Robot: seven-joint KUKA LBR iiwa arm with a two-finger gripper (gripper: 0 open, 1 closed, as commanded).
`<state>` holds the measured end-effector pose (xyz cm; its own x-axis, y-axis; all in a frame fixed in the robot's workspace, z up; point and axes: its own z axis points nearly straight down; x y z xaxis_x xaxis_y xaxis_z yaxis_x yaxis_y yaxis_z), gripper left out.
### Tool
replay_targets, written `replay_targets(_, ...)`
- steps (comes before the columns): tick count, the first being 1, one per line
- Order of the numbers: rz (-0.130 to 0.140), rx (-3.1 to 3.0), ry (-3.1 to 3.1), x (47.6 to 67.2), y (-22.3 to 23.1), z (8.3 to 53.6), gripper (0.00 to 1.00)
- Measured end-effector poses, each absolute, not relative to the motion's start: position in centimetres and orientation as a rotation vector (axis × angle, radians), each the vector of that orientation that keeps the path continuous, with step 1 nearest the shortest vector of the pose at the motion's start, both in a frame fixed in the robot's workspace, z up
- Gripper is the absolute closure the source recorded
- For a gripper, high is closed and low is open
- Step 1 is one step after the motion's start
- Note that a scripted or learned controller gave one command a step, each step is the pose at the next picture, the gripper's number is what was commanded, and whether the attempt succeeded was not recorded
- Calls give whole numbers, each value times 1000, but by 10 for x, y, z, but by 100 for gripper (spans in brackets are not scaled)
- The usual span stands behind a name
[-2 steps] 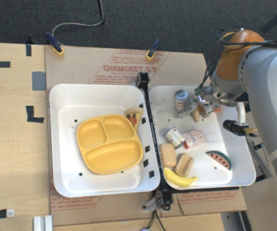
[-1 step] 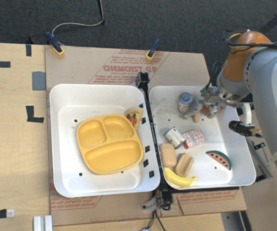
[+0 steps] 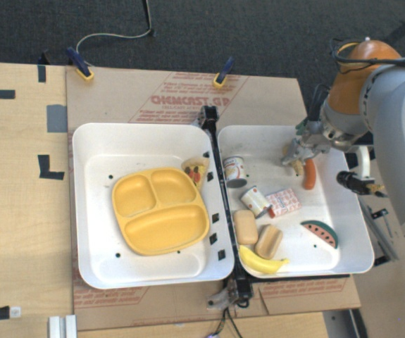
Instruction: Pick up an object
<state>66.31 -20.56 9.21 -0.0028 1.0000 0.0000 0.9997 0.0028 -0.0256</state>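
You can read "CHEMCAST GP" in red print on the brown cardboard sheet (image 3: 181, 97), beyond the bins' far edge.

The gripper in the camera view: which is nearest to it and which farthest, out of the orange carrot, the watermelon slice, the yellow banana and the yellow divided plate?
1. Orange carrot, right beside the gripper in the right bin.
2. Green-rimmed red watermelon slice, nearer the camera along that bin's right side.
3. Yellow banana, at that bin's near edge.
4. Yellow divided plastic plate, over in the left bin.
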Motion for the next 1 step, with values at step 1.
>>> replay_targets(1, -1, -2220, -2224, 588, -162, 188, 100)
